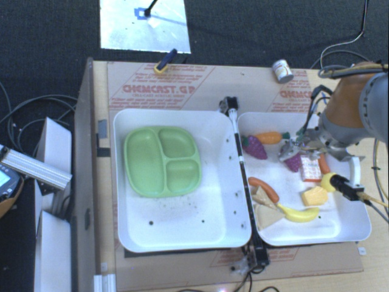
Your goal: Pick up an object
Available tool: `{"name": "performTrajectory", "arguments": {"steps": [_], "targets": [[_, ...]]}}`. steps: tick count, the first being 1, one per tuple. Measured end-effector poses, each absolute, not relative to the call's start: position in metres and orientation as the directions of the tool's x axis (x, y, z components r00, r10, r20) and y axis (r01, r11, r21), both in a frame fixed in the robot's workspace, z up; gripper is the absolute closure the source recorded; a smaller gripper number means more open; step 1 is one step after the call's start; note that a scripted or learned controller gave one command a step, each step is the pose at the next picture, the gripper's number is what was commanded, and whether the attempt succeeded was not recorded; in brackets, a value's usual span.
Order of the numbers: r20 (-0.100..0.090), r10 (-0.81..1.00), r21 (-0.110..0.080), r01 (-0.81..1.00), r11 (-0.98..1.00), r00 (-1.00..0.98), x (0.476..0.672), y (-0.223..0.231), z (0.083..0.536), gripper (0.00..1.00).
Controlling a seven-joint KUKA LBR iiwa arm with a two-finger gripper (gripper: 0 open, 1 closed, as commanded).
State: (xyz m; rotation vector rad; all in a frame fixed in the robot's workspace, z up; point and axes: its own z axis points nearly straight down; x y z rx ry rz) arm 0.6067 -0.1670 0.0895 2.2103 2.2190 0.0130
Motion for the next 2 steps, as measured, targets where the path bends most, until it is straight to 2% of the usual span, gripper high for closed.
{"name": "performTrajectory", "arguments": {"steps": [1, 2], "targets": [[-0.002, 1.000, 0.019, 1.000, 0.005, -0.005, 0.609, -0.168, 0.102, 1.00], [0.001, 1.000, 0.004, 1.000, 0.005, -0.005, 0.589, -0.076, 0.186, 1.00]]}}
